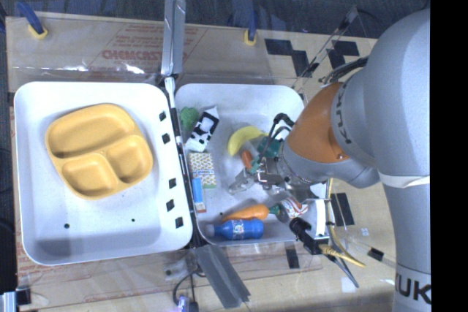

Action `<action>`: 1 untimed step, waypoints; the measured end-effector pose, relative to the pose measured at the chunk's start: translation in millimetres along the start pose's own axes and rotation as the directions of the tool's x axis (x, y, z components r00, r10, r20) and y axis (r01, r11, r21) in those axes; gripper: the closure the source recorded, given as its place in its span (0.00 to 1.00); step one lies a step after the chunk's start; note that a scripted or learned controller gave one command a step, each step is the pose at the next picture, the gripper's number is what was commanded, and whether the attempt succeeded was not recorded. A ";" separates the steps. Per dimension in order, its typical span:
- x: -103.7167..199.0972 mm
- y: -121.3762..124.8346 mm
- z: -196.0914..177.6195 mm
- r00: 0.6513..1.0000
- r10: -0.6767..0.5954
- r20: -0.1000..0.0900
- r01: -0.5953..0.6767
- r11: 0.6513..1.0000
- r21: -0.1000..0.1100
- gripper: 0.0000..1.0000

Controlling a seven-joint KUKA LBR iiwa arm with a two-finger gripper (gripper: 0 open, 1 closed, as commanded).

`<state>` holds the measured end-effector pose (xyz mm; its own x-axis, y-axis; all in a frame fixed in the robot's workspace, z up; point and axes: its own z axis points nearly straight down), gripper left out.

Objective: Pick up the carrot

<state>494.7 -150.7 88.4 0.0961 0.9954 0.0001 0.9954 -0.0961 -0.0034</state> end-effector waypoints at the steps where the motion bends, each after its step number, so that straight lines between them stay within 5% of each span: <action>1: -46.0 -14.2 -0.6 0.976 -0.218 -0.002 0.218 0.976 0.001 0.00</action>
